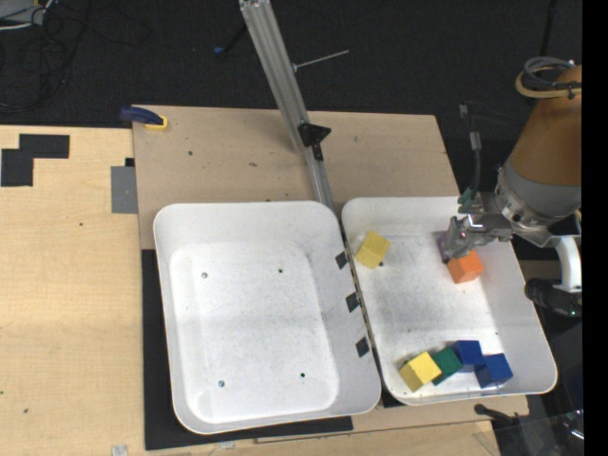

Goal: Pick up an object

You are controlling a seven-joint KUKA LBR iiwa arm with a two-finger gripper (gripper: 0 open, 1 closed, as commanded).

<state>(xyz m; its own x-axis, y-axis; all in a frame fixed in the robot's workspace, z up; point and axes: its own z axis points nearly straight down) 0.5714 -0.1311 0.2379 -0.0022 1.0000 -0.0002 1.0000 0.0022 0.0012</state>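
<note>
My gripper (pixel 460 245) hangs over the upper right part of the right bin (pixel 532 369), at the end of the grey arm with its orange band (pixel 556 145). An orange block (pixel 465 270) sits directly under the gripper's lower end, touching or nearly touching it; I cannot tell whether it rests on the bin floor or is gripped. A yellow block (pixel 371 250) lies near the right bin's left wall. At the bin's front edge a yellow block (pixel 419 370), a green block (pixel 446 361) and two blue blocks (pixel 468 352) (pixel 493 370) are clustered together.
The left bin (pixel 171 226) stands beside the right one, with black clips (pixel 351 301) along the shared rim. A slanted aluminium rail (pixel 282 79) rises behind the bins. The wooden bench (pixel 66 255) extends to the left, and cables lie at the far back.
</note>
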